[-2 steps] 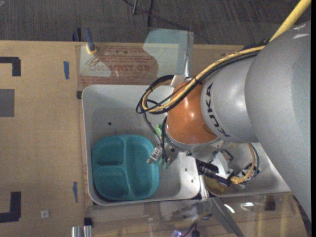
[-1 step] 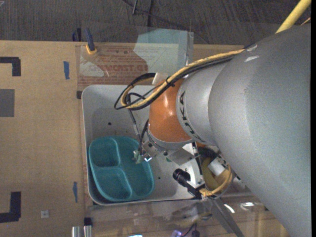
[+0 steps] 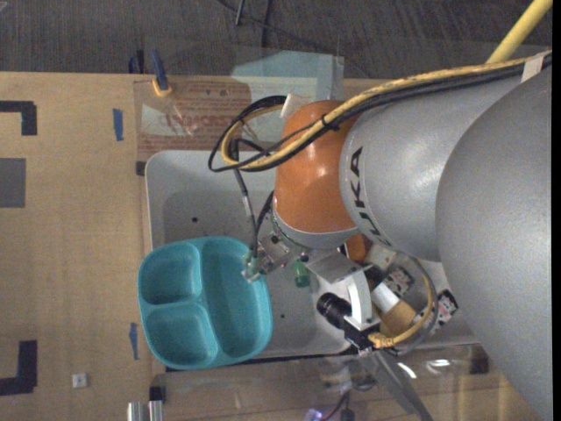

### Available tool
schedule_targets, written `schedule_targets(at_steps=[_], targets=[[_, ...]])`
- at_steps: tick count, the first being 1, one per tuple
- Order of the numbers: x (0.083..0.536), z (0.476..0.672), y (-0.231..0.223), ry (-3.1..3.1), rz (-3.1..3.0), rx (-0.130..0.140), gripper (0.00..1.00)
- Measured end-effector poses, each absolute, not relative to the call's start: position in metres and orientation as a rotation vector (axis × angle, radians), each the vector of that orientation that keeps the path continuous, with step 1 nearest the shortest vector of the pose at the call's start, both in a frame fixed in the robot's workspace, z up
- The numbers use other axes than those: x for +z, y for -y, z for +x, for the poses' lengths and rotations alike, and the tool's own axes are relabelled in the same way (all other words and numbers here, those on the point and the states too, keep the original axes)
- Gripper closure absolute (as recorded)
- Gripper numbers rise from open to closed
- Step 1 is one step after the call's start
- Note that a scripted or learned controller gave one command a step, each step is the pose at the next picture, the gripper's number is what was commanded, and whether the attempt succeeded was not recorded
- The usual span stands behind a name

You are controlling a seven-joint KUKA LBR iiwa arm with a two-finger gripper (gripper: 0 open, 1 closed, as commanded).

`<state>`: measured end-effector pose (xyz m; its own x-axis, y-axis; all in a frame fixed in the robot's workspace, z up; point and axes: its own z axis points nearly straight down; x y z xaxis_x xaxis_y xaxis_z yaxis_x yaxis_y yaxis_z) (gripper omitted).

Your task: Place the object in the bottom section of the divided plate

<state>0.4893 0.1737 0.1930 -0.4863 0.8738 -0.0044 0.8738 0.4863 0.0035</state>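
**One arm low over the plate bin, grip state unreadable**

Gripper point(image 3: 260, 266): only a small metal part shows below the wrist, at the right rim of the divided plate point(image 3: 203, 301). Open or shut: cannot tell, the wrist body covers it. Nothing visibly held.

Small green item point(image 3: 301, 276) sits just right of the plate, on the bin floor by the look of it and outside the plate. It is probably the task object, but it is too small and half hidden to be sure.

Plate is teal with three sections: two small ones on its left side and one long one on its right. It lies in the lower left of the white bin point(image 3: 175, 182), its left rim hanging over the bin edge. No item shows in any section.

Orange band point(image 3: 311, 178) sits above the wrist, and a yellow-black cable point(image 3: 263, 152) loops across it. Grey arm point(image 3: 473, 200) covers the right half of the view. Wooden bench point(image 3: 70, 235) lies left of the bin, with blue tape marks point(image 3: 117, 123).
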Motion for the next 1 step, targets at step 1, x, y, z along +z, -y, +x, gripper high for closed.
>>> schedule_targets(at_steps=[1], targets=[[0.3102,0.4982,-0.2036,-2.653,1.685,-0.008,1.0]])
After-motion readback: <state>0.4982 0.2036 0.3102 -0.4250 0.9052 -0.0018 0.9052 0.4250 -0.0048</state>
